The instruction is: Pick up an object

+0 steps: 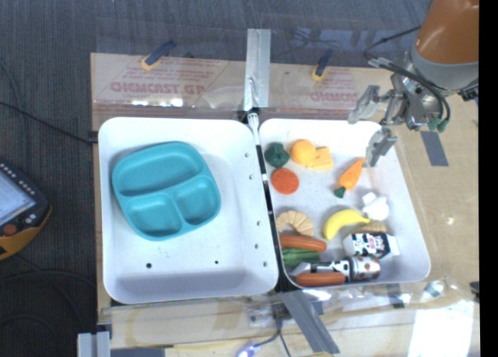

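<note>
My gripper (pixel 372 126) hangs over the far right corner of the right bin (pixel 412 215), open, with nothing between its fingers (pixel 380 145). Just below the lower finger lies a toy carrot (pixel 350 175). Further left in this bin are an orange-and-yellow piece (pixel 310 153), a green broccoli (pixel 275 153) and a red tomato (pixel 285 181). Nearer the front sit a banana (pixel 342 222), a white piece (pixel 376 208), a bread roll (pixel 296 222), a hot dog (pixel 303 243), a black-and-white carton (pixel 370 245) and a can (pixel 359 268).
The left bin (pixel 124 270) bears a teal divided plate (pixel 165 188). A metal rail (pixel 257 75) runs between the bins at the back. Two clamps (pixel 159 54) hold the cardboard behind them. A dark device (pixel 15 208) lies off the bench at the left.
</note>
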Available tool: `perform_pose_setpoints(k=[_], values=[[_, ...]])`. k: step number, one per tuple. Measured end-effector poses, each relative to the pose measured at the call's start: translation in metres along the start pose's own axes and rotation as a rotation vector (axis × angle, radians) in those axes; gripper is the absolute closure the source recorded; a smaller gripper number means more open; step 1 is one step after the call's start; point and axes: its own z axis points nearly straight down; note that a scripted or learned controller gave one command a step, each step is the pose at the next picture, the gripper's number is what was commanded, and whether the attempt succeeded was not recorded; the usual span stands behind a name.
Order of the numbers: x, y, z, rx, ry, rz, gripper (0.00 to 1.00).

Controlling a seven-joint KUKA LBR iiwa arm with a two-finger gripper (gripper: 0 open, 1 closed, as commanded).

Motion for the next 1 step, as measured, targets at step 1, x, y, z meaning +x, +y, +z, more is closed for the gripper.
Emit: perform_pose_setpoints(k=[1], values=[[-0.0028, -0.0399, 0.1343, -0.001, 0.002, 0.096, 0.0]])
